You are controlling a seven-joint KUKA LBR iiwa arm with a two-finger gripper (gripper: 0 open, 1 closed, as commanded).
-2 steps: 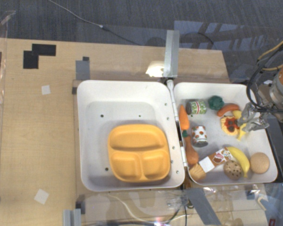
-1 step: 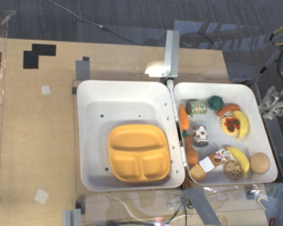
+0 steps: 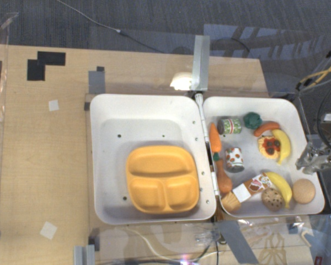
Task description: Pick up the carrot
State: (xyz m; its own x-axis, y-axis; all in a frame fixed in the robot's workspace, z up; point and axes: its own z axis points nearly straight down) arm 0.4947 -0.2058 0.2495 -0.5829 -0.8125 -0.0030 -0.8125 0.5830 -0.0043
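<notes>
Orange carrot (image 3: 214,138) x1, bananas x2, rt bin (image 3: 298,115).

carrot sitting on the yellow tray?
No, the carrot lies in the right bin along its left wall, while the yellow tray sits in the left bin.

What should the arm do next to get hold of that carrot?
Probably travel left across the right bin until the gripper hangs above the carrot. The gripper sits at that bin's right edge, while the carrot lies along its left wall, next to a small can. The toys between them suggest crossing high, then coming down.
</notes>
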